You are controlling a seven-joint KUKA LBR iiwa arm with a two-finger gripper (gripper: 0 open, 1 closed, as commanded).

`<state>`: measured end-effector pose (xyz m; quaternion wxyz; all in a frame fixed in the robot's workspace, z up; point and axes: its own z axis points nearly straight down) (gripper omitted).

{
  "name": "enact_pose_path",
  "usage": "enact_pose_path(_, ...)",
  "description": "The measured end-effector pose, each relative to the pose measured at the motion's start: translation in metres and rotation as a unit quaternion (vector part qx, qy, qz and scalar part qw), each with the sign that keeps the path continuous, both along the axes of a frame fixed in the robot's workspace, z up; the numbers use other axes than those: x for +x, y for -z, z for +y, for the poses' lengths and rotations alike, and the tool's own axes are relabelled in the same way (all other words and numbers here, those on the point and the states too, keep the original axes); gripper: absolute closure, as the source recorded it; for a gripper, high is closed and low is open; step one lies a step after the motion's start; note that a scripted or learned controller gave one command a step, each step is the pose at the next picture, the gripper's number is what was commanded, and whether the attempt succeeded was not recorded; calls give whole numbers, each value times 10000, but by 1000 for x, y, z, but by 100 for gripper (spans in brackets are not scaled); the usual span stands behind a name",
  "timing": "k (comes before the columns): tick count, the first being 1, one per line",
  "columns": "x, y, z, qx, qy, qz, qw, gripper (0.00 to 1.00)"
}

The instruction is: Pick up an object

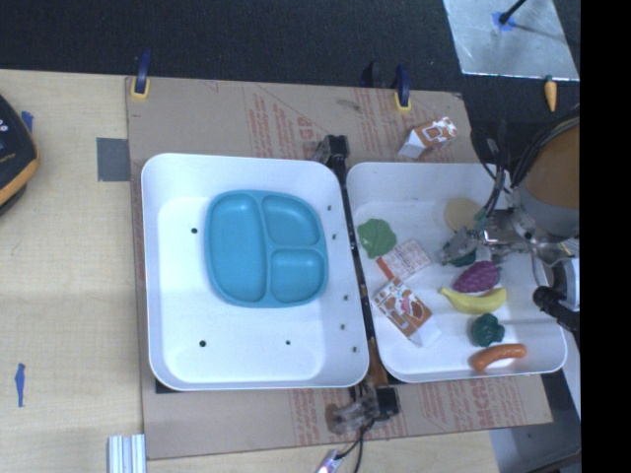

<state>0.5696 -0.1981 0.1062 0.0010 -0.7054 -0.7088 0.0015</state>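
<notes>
The right bin [394, 180] holds several small items: a green leafy piece [376, 236], two printed packets [404, 260] [402, 308], a purple toy [480, 276], a yellow banana [473, 299], a dark green piece [485, 329], an orange sausage [497, 357] and a beige disc [460, 212]. My gripper [465, 248] reaches in from the right, low over the bin. It sits just above and to the left of the purple toy, below the beige disc. I see nothing held in it.
The left bin [168, 264] carries a blue divided plate [266, 247]. A small orange and white carton [430, 137] lies on the cardboard behind the right bin. Cables hang by the arm [548, 180] at the right edge. A dark device [12, 151] sits far left.
</notes>
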Motion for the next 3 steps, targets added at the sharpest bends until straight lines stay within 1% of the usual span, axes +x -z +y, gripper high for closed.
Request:
enact_pose_path(1, 87, 14, 22, 7, 6, -8, 10000, 0)
enact_pose_path(2, 87, 4, 21, 1, -12, -2, 10000, 100)
enact_pose_path(3, 87, -39, 34, 1, 0, -21, 10000, 100)
